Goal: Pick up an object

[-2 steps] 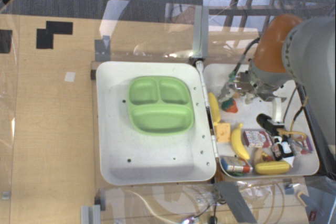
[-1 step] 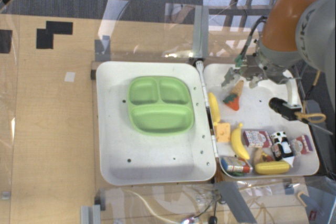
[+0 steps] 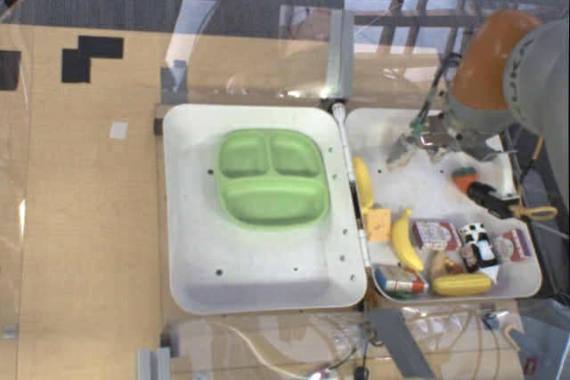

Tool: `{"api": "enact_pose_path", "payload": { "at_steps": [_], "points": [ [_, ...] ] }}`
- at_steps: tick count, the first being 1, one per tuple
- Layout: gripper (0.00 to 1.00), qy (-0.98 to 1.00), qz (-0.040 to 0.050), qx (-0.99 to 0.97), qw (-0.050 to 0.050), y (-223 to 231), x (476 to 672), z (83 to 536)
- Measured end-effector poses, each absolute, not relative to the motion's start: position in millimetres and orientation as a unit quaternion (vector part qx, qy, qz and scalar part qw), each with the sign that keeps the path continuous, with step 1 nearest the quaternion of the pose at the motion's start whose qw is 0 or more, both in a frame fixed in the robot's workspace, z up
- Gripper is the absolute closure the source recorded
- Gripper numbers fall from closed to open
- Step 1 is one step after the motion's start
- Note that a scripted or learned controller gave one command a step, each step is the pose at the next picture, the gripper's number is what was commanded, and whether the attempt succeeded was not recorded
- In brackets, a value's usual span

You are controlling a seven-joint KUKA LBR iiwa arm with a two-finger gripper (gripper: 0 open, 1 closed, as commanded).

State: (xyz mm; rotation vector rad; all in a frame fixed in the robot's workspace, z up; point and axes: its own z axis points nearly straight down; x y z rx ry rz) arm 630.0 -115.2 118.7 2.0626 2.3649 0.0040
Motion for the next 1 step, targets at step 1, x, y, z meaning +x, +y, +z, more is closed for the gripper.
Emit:
{"api": "enact_pose_path", "payload": {
  "at_steps": [1],
  "points": [
    [0.00, 0.736, 0.0046, 0.677, 0.005, -112.4, 569.6, 90.6]
  ]
}}
